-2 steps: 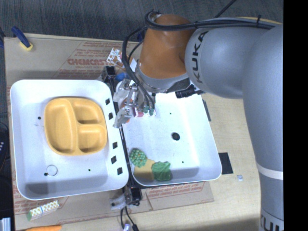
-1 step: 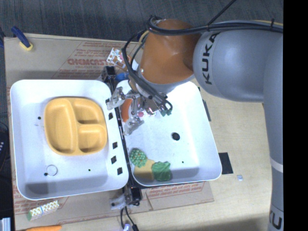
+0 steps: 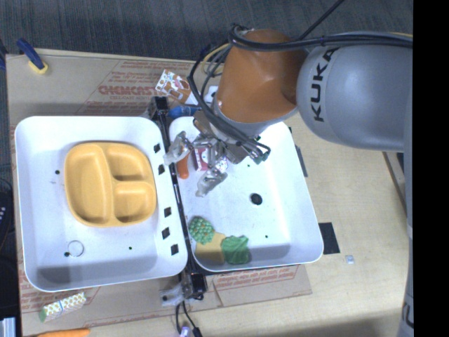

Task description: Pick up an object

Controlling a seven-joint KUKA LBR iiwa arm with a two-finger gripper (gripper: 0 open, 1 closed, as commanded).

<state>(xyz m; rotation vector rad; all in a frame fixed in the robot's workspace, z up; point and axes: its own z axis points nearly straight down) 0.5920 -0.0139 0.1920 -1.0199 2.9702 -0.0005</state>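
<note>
Arm (image 3: pixel 337 90) hangs over the right bin (image 3: pixel 280 209), jaws (image 3: pixel 210 161) unreadable; next, descend onto the green toys (image 3: pixel 219 241).

From my station I saw the arm (image 3: pixel 351 90) as a fat grey casing lettered KUKA in black, then a glossy orange band (image 3: pixel 256 76), black cables (image 3: pixel 337 9) looping off it, and a metallic silver gripper (image 3: pixel 210 161) below.

Fixed overhead camera, slanted onto bins (image 3: pixel 28 188)
</note>
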